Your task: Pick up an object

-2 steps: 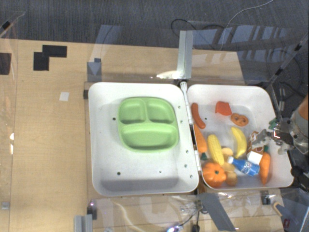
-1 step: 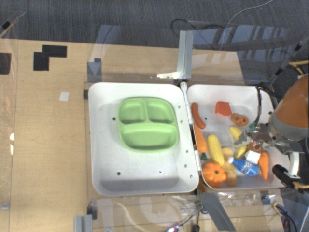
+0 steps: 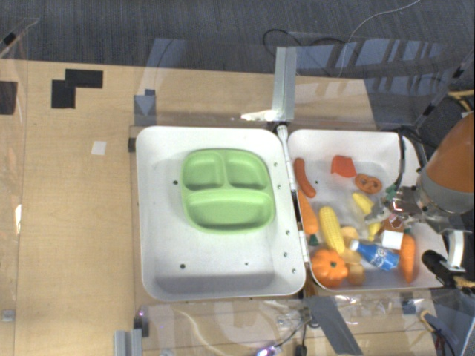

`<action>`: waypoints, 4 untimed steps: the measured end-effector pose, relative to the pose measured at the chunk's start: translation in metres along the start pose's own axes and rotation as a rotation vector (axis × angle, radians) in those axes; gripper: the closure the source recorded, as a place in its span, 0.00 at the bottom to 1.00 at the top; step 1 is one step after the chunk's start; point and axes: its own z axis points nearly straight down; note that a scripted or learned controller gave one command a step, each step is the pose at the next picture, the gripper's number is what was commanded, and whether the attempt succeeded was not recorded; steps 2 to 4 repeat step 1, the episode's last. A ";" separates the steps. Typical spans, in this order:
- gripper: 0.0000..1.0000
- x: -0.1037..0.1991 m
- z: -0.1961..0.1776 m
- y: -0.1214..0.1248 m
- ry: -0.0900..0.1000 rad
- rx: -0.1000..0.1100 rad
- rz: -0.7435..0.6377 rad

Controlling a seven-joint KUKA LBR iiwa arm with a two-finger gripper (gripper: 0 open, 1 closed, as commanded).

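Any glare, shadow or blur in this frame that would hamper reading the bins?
Camera view: evenly lit, sharp enough; soft shadow along the left bin front wall; faint reflections on a clear panel over the bench's left side; the tool above the right bin is small and cluttered, so its state is unreadable.

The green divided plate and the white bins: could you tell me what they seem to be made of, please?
Green divided plate: probably moulded plastic, matte, with even colour and soft rounded ridges. White bins: likely plastic too, smooth and slightly glossy, with rounded corners.

Bright even overhead light; soft shadow inside left bin; clear panel reflections; sharp focus
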 end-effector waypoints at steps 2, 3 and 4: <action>1.00 0.062 -0.111 0.038 -0.001 0.010 -0.022; 1.00 0.062 -0.111 0.038 -0.001 0.010 -0.022; 1.00 0.062 -0.111 0.038 -0.001 0.010 -0.022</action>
